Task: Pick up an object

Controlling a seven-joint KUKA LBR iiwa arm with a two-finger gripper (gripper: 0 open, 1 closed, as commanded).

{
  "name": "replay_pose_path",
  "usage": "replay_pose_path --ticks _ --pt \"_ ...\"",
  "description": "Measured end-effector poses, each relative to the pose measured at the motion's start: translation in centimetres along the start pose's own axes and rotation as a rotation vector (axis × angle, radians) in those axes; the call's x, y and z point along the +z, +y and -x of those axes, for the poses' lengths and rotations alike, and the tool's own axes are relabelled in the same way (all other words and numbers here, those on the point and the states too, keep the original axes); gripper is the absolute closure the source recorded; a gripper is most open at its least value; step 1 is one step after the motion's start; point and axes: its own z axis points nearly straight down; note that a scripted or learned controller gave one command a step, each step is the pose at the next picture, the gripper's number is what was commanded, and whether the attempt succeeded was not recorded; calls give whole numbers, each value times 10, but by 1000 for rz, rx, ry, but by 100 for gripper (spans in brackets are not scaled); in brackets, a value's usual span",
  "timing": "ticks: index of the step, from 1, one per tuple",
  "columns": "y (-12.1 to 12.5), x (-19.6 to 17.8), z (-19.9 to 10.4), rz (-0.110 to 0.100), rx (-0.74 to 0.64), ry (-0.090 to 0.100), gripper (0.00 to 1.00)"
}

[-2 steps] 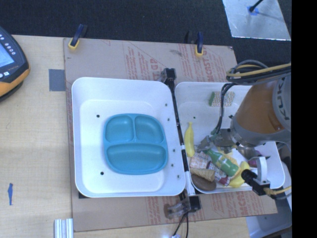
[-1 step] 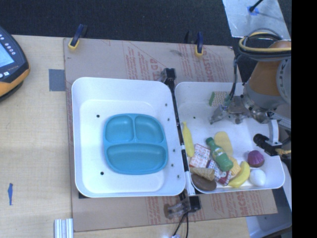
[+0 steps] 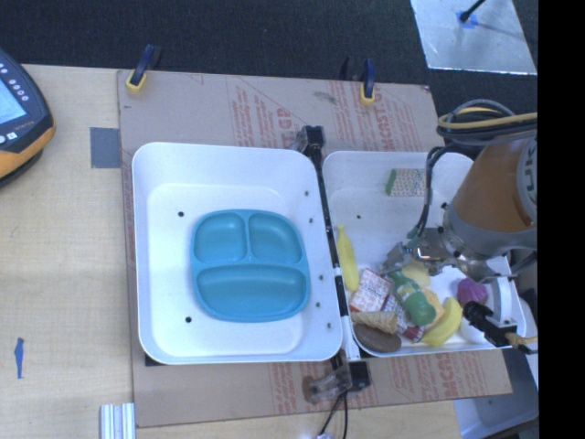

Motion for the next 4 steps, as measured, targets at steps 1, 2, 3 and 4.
replay_pose_path --ticks 1,2,3,4 --pt "3 -11 2 5 -3 -3 100" --pt "3 -11 2 5 -3 -3 0" --pt "132 -4 4 20 -6 -6 0" --pt "24 -1 57 -1 6 -4 0"
